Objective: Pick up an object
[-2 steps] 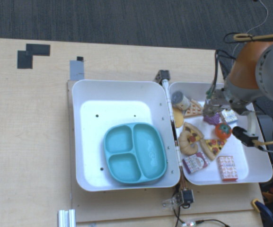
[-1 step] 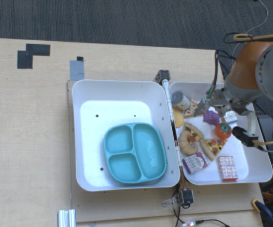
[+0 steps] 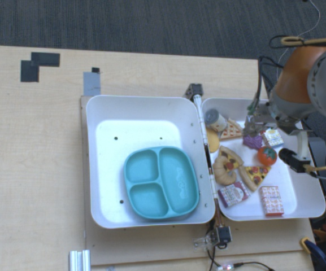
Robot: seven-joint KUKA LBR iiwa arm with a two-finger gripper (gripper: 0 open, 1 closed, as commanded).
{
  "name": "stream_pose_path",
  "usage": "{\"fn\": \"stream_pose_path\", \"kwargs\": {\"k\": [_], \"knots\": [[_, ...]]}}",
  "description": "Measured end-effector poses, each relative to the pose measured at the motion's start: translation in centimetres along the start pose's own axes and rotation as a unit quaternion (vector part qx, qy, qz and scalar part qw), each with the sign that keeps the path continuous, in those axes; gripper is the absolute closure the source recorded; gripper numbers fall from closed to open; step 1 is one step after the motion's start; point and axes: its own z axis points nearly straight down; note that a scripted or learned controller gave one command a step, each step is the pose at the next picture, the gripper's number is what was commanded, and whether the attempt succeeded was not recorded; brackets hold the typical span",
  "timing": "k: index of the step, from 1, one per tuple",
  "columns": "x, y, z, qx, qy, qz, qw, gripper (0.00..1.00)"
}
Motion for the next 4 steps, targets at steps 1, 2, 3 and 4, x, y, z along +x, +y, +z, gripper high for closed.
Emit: {"fn": "stream_pose_path", "kwargs": {"k": [1, 2, 3, 4], "knots": [[0.0, 0.0, 0.0, 0.000, 0.000, 0.000, 1.0000, 0.00], [1.5, -3.0, 3.6, 0.009, 0.001, 0.005, 1.0000, 0.00], [1.5, -2.8, 2.4, 0.006, 0.001, 0.004, 1.0000, 1.00], [1.5, -2.8, 2.4, 0.006, 0.001, 0.004, 1.0000, 0.00]]}}
